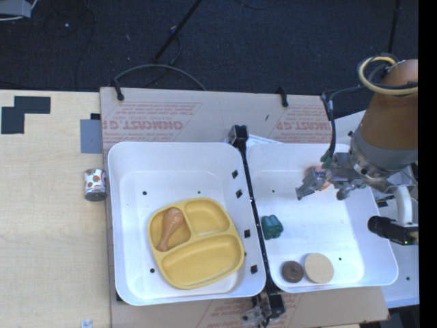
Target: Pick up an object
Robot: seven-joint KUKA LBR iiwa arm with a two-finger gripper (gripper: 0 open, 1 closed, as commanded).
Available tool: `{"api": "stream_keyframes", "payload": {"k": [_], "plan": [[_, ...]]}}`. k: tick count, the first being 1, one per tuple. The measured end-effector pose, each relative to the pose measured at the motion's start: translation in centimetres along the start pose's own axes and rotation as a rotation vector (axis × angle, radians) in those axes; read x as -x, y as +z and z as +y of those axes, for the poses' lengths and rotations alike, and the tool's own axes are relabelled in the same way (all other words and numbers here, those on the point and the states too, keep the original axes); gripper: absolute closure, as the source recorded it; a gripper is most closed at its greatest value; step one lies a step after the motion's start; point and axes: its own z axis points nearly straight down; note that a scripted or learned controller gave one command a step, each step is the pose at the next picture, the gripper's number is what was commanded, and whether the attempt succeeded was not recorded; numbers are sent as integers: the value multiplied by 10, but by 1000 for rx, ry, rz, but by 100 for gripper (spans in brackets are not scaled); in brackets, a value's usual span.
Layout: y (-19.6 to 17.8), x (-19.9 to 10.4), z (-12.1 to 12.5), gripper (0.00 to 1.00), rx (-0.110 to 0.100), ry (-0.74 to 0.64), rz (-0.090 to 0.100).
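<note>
In the camera view the arm [389, 115] comes in from the right and hangs over the upper part of the right bin [341, 279]. The gripper [326, 183] points toward the middle divider, and its two fingers [308, 184] look spread a little with nothing between them, though at this size the gap is hard to be sure of. A bit of orange shows just behind the fingers; whether it belongs to the wrist or is a loose thing cannot be told.

Three things lie in the same bin as the gripper. A small green block [272, 227] sits below and to the left of the fingertips, close to the divider; it looks slightly longer from top to bottom of the picture than across. Farther below, near the bin's front edge, a dark round disc [293, 271] and a pale round disc [318, 268] lie touching or almost touching, the pale one nearly straight beneath the gripper, the dark one a bit to the left.

Across the divider, well to the left of the gripper, the left bin [136, 176] holds a yellow divided plate [205, 258] with a toy drumstick [171, 227] in its upper-left compartment.

The green block seems the nearest target. Reaching it would call for a short move down-left, with the fingers closing across its narrow side, and care for the divider just beside it.
</note>
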Motion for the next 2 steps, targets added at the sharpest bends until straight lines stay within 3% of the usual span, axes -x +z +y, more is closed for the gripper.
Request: {"api": "stream_keyframes", "payload": {"k": [1, 2], "plan": [[-6, 0, 2, 0, 11, -2, -1], [38, 0, -1, 0, 6, -2, 0]]}}
